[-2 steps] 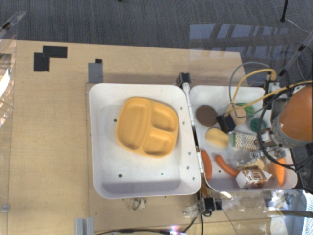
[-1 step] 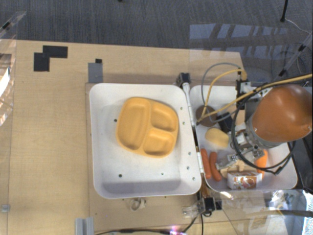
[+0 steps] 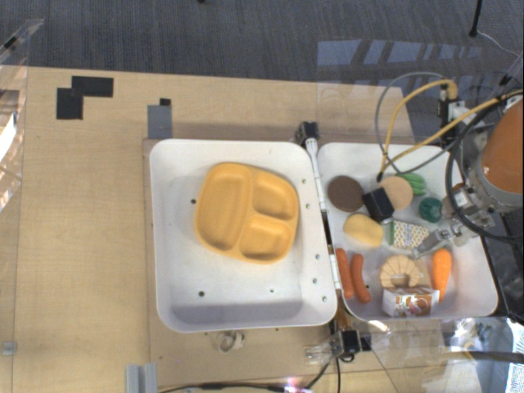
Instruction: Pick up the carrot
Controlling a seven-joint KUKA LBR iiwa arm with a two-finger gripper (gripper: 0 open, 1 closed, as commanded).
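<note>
Below me lies a pale wooden bench (image 3: 82, 244), with black square markers stuck near its far left corner and a strip of dark grey carpet (image 3: 246, 23) running behind it, where thin black stand legs poke in. Two shallow white bins sit side by side on the wood, and I take the right bin (image 3: 488, 295) as my landmark. Just to its left, the left bin (image 3: 172, 301) carries a yellow divided tray (image 3: 246, 211) lying at a slight tilt in its middle. Inside the right bin, things are crowded: a brown disc (image 3: 345, 192) at the far left corner, a tan round piece (image 3: 399, 190) beside it with a black block (image 3: 377, 205) touching its near edge, and green items (image 3: 424, 196) toward the far right. A pale yellow potato-like lump (image 3: 363, 229) sits mid-left, two red sausages (image 3: 353, 275) lie along the left wall, and a fan-shaped biscuit-coloured piece (image 3: 404, 268) rests above a small printed box (image 3: 407, 302) at the near wall. The carrot (image 3: 441, 270) stands out orange, lying lengthwise near the bin's right side, just right of that fan-shaped piece. My gripper (image 3: 442, 237) hangs over the bin just beyond the carrot's far end, cables looping behind my arm; I cannot tell how far the gripper is parted, and nothing is visibly caught in it.
</note>
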